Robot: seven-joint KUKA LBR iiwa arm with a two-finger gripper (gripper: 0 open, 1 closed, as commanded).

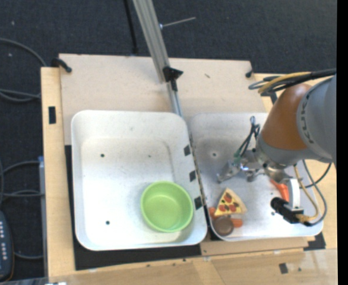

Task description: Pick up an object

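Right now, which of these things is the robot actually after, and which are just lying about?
Job:
hand
pizza slice toy
brown round piece
orange piece

Lying about:
green bowl
left bin
metal pole

One fixed camera looks down slantwise on both bins (132, 120).

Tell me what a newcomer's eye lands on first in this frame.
Probably the lime-green bowl, bright against the white left bin, near that bin's front right corner. Next the arm's orange band at right, with the gripper hanging over the right bin. Just below the gripper lies a toy pizza slice, beside a small brown round piece at the bin's front edge.
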